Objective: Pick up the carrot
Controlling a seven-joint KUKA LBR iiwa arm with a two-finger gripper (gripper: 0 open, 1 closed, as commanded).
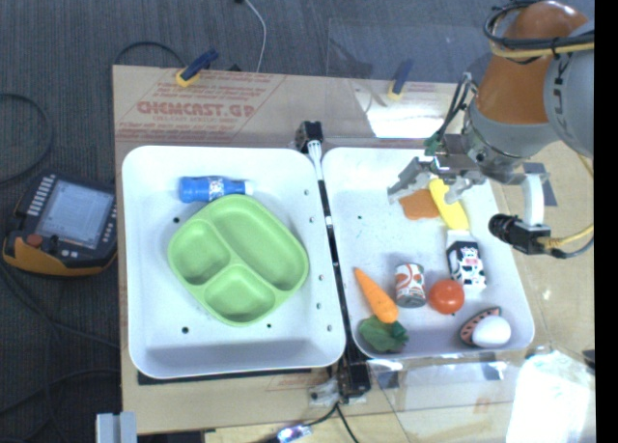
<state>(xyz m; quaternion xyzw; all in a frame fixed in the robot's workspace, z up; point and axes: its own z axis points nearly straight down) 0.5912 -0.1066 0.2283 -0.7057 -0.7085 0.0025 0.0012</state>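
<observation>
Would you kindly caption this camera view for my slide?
Gripper hovers over the right bin's far end; the carrot lies untouched near its front.

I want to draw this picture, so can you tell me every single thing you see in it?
carrot: 1, orange, right bin
green toy: 1, beside the carrot's lower end
can: 1, red-white
tomato: 1, red
cow carton: 1, black-white
banana: 1, yellow
orange slice: 1, under the end effector
white-red toy: 1, bin corner
divided plate: 1, green, left bin
bottle: 1, blue
bins: 2, white
pendant: 1, floor
end effector: 1, grey, above the banana
</observation>
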